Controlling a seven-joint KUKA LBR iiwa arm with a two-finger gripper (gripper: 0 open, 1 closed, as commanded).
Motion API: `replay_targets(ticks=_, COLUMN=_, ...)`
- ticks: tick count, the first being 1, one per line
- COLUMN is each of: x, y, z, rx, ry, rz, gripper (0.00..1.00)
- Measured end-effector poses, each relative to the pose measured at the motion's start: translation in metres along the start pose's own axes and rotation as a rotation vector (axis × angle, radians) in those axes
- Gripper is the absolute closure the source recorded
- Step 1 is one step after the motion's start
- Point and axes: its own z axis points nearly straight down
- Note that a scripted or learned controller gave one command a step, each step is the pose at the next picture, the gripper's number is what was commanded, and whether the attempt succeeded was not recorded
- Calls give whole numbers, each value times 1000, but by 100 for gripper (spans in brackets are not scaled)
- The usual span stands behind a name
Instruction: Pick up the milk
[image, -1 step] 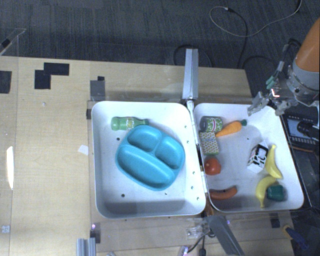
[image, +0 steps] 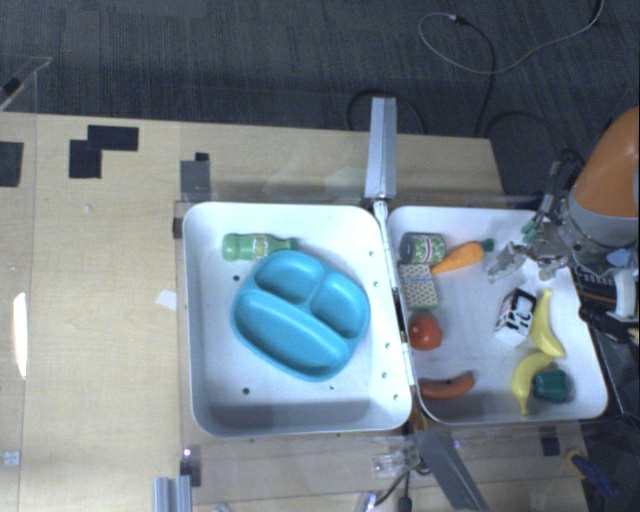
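The milk (image: 517, 315) is a small white carton with black patches, lying in the right bin (image: 500, 222) toward its right side, against a banana. My gripper (image: 523, 262) hangs over the bin's back right part, a little behind the milk and apart from it. Its fingers (image: 498, 263) are spread open with nothing between them. The grey arm with its orange band (image: 610, 170) comes in from the right.
The right bin also holds a green can (image: 422, 247), a carrot (image: 462, 258), a patterned box (image: 420, 288), a tomato (image: 425, 332), a sausage (image: 447, 385), two bananas (image: 545, 325) and a green item (image: 551, 385). The left bin (image: 200, 330) holds a blue divided plate (image: 300, 315) and a green bottle (image: 255, 245).
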Motion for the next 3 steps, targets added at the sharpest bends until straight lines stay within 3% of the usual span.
replay_targets(ticks=1, x=-7, y=-21, z=45, rx=-16, ry=-3, rz=-22, gripper=0)
replay_targets(ticks=2, x=-8, y=-18, z=30, rx=-26, ry=-9, rz=-22, gripper=100)
replay_targets(ticks=3, x=62, y=16, z=-64, rx=-4, ry=0, rz=-95, gripper=100)
